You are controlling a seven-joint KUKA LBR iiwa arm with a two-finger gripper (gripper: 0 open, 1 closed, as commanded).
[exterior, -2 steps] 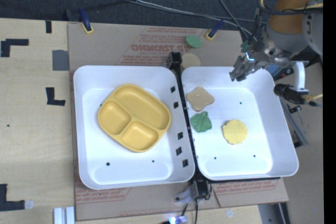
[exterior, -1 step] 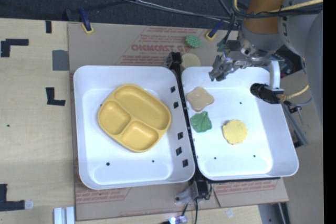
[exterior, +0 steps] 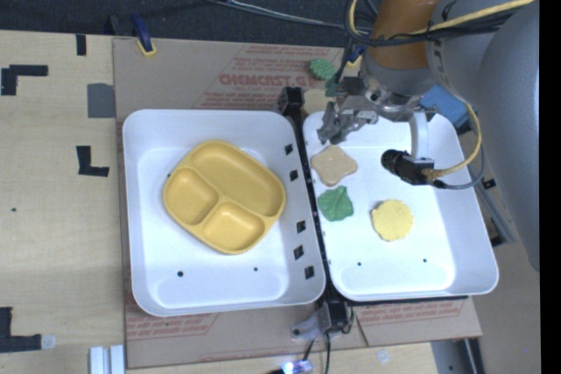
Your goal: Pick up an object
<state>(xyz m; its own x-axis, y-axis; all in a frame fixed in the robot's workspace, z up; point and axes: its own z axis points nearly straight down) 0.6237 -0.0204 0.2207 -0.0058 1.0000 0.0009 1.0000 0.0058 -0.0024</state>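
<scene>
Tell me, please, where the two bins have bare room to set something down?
Left bin: only a narrow floor strip along its front edge, below the yellow tray. Right bin: its front half, below the green piece and yellow piece. Crowded: its back-left, around the pincer and tan piece.

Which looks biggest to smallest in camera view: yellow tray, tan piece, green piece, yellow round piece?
1. yellow tray, by far.
2. tan piece and yellow round piece: too alike to rank.
3. green piece, slightly smaller.
All lie in the bins at similar depth.
</scene>
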